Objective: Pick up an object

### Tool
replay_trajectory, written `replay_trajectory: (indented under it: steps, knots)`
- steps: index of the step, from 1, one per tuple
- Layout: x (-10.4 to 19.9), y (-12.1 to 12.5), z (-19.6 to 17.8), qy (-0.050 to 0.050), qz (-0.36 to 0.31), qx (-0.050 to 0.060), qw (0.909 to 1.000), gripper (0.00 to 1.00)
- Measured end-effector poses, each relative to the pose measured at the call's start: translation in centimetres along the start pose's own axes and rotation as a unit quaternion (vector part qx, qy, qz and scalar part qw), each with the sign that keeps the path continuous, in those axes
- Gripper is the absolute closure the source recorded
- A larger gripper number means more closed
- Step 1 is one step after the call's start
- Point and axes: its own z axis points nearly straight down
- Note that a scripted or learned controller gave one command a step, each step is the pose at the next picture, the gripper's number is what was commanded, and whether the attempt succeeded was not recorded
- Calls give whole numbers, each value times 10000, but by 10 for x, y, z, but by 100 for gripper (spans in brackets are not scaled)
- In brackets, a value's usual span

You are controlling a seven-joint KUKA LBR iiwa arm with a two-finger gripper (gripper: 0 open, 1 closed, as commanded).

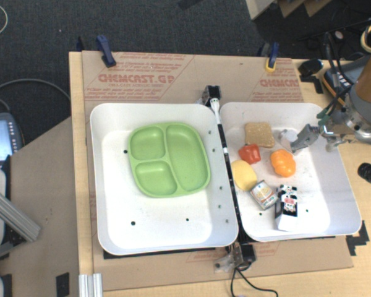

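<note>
The gripper (298,140) hung in the right part of the frame, over the upper half of the right bin (340,184), reaching in from the right edge. Its fingers looked slightly parted with nothing between them, though at that size and angle this was hard to be sure of.

The likeliest target was the orange fruit (283,162), which lay just below and left of the fingertips, near the middle of the right bin. It appeared to be a plastic toy: probably light, stiff and smooth, so its round skin could squirt out of a shallow pinch. A grip across its widest part, jaws closing on opposite sides, seemed safest.

Close by lay other candidates. A red pepper-like piece (249,153) sat just left of the orange fruit, a tan bread slice (259,134) above it, and a yellow lemon-shaped piece (243,175) below. A small can (263,195) and a black-and-white carton (287,208) lay lower in the bin; the carton's flat sides would likely give the surest hold.

The left bin (111,215) carried a green divided plate (169,159).
</note>
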Motion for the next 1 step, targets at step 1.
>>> replay_trajectory:
  steps: [1]
  knots:
    - [-25,-15,143,5,17,27,10000,0]
